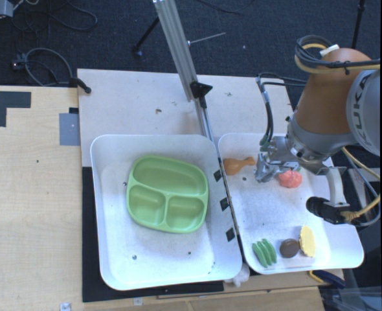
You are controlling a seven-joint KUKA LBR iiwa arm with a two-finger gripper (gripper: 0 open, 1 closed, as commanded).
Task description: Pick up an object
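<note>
The tool [267, 171] sits low in the right shallow white plastic bin [346, 261], in that bin's upper half. Taking the tool as landmark: a small orange, carrot-like plastic piece [237, 165] lies just to its left, close to or touching it — which of the two cannot be told. A soft pink-red rounded lump [291, 179] lies just to its right and a little below, very near it as well. How far the tool is open, and whether it has hold of anything, cannot be told from this view; nothing is plainly seen inside it.

Well below the tool, along the near end of the same bin, three small pieces lie in a row: a green ridged piece [265, 252], a dark brown round piece [289, 247] and a yellow oblong piece [307, 241].

The grey arm with its orange band [327, 102] reaches in from the right and bends down toward the tool, cables looping beside it.

To the tool's left, the left shallow white plastic bin [107, 251] holds a light green divided plastic plate [168, 194] — three compartments, lying flat.
</note>
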